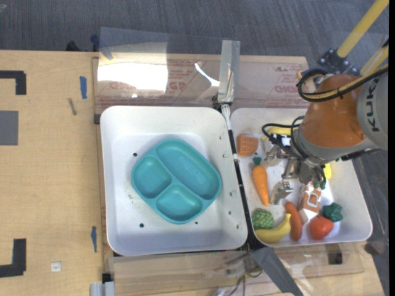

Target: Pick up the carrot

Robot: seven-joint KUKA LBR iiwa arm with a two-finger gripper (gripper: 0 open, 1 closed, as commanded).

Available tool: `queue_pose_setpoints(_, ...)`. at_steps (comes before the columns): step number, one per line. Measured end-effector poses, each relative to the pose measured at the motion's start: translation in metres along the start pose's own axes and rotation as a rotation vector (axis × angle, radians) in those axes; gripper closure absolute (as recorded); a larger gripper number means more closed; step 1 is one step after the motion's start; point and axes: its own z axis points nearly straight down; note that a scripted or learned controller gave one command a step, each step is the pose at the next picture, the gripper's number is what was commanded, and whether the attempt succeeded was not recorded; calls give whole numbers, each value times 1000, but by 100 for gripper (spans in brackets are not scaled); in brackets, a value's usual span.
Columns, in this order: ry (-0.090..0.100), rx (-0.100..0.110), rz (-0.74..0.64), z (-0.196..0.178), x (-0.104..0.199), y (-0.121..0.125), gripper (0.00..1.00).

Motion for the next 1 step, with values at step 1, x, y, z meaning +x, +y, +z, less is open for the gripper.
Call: queue_pose_setpoints(1, 1, 2, 15, -1, 26, 7, 0)
